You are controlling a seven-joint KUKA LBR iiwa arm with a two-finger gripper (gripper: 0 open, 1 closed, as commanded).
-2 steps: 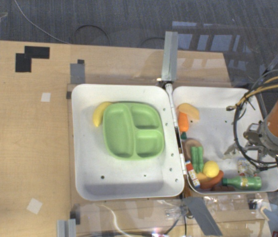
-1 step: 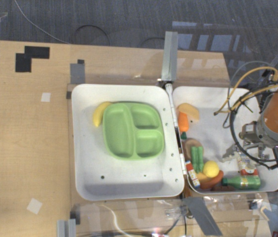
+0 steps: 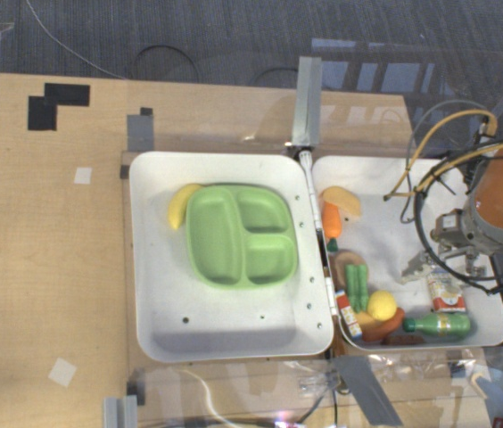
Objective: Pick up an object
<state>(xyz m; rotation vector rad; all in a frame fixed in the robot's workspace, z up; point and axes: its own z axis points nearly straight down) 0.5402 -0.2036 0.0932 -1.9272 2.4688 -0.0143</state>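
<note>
The gripper hangs at the right of the frame, low over the right bin, beside a small carton; whether the jaws are apart I cannot tell. That carton looks the likeliest target (green bottle lies just below it), so I'd descend straight and close squarely across its narrow sides.

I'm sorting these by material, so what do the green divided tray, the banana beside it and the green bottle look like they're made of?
Green divided tray: likely molded plastic; uniform colour, soft matte sheen, rounded compartments.
Banana: probably toy plastic; flat, even yellow, though too small to be sure.
Green bottle: seemingly glossy plastic, with a bright highlight along its side.
</note>
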